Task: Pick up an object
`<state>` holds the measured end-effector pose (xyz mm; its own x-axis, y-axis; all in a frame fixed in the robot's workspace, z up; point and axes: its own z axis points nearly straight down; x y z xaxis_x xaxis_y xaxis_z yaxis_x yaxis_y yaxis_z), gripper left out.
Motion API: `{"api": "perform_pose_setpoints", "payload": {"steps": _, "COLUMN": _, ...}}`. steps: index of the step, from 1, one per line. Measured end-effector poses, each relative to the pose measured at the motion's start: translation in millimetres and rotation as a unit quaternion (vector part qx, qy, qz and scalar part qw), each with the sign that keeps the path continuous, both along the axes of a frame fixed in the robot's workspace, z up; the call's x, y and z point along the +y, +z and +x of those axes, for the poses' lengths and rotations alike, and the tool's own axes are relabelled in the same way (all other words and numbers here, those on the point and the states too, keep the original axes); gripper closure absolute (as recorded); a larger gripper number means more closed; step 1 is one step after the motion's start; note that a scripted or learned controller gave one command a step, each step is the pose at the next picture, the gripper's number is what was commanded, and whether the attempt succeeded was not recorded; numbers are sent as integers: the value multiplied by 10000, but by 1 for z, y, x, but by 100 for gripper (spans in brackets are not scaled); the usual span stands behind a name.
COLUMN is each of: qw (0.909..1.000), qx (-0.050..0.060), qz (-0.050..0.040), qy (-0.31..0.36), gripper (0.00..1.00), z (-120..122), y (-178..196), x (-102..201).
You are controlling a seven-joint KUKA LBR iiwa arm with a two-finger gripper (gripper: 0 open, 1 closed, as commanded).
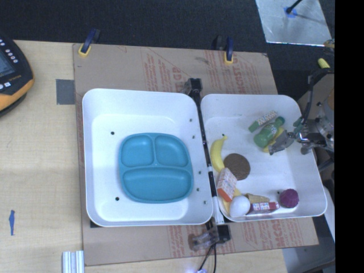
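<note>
The right white bin (307,178) holds several small objects. Among them are a green bottle (266,134) with a labelled packet (266,120) at the back, and a yellow banana (217,152) beside a brown round disc (237,166). At the front lie a purple ball (289,198), a white egg-like ball (239,205) and an orange-and-white carton (226,185). My gripper (287,140) reaches in over the bin's right side, just right of the green bottle and close to it. Nothing is seen held in it.
The left white bin (96,152) holds a blue divided plate (155,167). Both bins sit on a cardboard sheet (148,73) clamped at the back edge. An orange and black handheld device (11,73) lies at the far left of the bench.
</note>
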<state>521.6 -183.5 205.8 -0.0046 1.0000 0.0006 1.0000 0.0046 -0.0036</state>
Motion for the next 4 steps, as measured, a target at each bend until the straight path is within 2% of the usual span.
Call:
{"api": "perform_pose_setpoints", "payload": {"steps": 1, "qw": 10000, "qx": -9, "qz": -14, "qy": 26, "gripper": 0, "z": 59, "y": -72, "x": -5}}
{"api": "perform_pose_setpoints", "payload": {"steps": 2, "qw": 10000, "qx": -60, "qz": 18, "qy": 11, "gripper": 0, "z": 129, "y": -107, "x": -27}}
{"api": "perform_pose_setpoints", "payload": {"steps": 3, "qw": 10000, "qx": 33, "qz": 10, "qy": -12, "gripper": 0, "z": 49, "y": -114, "x": -2}}
{"api": "perform_pose_setpoints", "payload": {"steps": 4, "qw": 10000, "qx": 7, "qz": -6, "qy": 0, "gripper": 100, "z": 52, "y": -103, "x": -4}}
